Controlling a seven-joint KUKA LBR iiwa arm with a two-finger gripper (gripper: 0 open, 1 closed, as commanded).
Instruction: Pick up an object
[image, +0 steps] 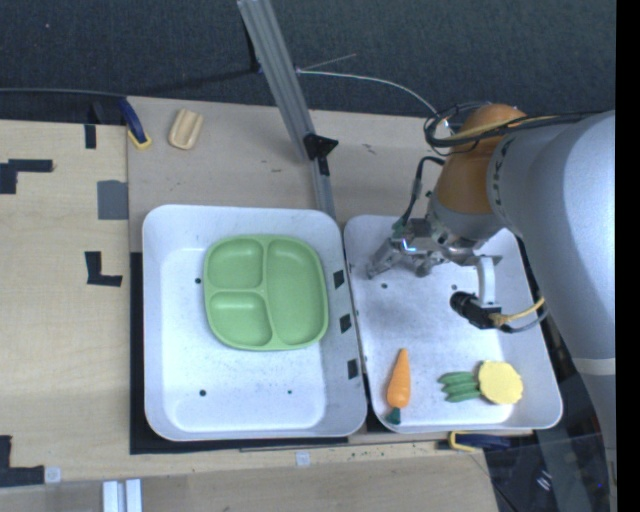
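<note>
Hovering my end effector (400, 255) over right bin (440, 310), finger state I cannot tell | carrot (399, 377) looks light, rigid, slick plastic | I'd pinch mid-body across its width

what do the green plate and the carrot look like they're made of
Plate: probably moulded plastic, matte pale green, with even colour and soft rounded dividers between three sections.
Carrot: likely a plastic or rubber toy, with flat uniform orange and a smooth surface; the view is too coarse to tell which.
</note>
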